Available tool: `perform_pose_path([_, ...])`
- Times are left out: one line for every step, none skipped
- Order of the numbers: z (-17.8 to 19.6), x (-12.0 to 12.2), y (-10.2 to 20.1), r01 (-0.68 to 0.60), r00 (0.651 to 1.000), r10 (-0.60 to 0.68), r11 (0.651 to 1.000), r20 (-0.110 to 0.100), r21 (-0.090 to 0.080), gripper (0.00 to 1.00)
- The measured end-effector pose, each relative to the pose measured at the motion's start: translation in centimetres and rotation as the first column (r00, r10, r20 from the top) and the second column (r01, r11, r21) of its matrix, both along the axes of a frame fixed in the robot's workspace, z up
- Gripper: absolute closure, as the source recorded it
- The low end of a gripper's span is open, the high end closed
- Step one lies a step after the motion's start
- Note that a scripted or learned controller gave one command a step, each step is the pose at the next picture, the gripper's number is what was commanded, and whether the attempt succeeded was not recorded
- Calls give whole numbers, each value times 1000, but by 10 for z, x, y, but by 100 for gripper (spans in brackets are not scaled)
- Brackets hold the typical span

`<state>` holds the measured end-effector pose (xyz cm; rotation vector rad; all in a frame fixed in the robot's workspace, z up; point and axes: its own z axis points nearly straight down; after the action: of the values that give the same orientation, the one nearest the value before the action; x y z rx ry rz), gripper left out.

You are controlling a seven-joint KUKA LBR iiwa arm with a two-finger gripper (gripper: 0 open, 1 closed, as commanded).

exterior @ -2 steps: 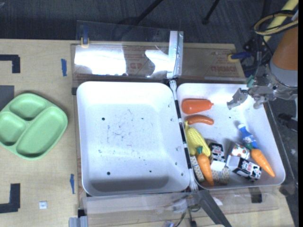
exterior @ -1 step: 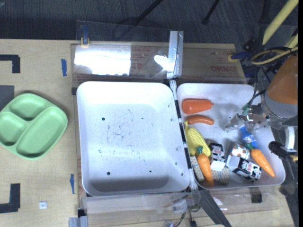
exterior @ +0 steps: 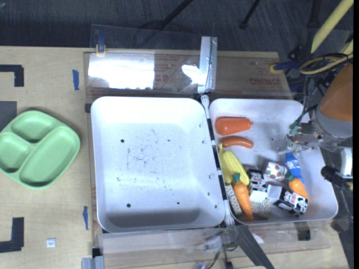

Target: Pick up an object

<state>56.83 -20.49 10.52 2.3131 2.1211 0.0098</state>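
Observation:
The right bin (exterior: 263, 112) holds a pile of toy food. A fat orange-red piece (exterior: 233, 125) lies at its far left, with a smaller red sausage (exterior: 238, 143) just below it. A yellow corn cob (exterior: 233, 167) and an orange carrot (exterior: 242, 199) lie along the left wall. Small black-and-white blocks (exterior: 291, 202) and a blue-topped orange item (exterior: 294, 175) sit at the near right. My gripper (exterior: 298, 137) hangs over the bin's right side, just above the blue-topped item. The arm's orange band (exterior: 341, 98) is above it.
The left white bin (exterior: 151, 161) adjoins the right one along a shared wall. A green divided plate (exterior: 36, 148) rests on the wooden bench at far left. A clear panel (exterior: 148, 69) stands behind the bins. Cables (exterior: 320, 63) hang at the back right.

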Motion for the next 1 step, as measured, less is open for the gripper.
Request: perform_pose_path([10, 42, 8, -79, 997, 79, 997, -4, -3, 100])
